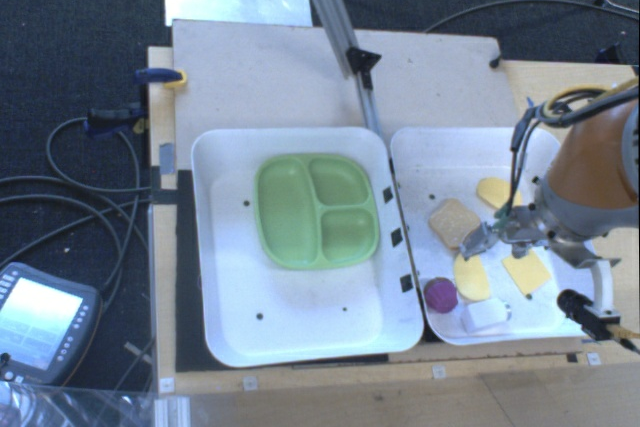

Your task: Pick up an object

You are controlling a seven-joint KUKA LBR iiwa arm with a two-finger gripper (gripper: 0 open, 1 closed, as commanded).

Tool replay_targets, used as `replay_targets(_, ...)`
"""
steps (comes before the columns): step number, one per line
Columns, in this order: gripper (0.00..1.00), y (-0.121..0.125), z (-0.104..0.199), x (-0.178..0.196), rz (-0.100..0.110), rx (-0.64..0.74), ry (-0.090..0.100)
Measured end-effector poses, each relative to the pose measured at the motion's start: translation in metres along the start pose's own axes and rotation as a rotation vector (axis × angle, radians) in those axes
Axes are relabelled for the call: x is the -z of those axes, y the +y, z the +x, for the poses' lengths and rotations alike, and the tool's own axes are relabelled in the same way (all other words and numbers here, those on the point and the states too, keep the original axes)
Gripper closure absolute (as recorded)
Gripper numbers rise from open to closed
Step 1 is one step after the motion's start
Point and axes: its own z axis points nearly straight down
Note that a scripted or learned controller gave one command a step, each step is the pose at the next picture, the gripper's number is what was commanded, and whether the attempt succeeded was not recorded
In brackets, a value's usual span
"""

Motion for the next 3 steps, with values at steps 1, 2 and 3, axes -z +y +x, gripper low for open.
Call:
replay_targets(1, 1.0, 0.002, 0.0, 0.013, -0.007, 0.002, -0.001)
replay_targets(2, 1.0, -0.001, -0.003, 0.059, -0.01, 0.004, -0.003)
replay_targets(3, 1.0, 0.001, -0.004, 0.1, -0.011, 0.006, -0.003)
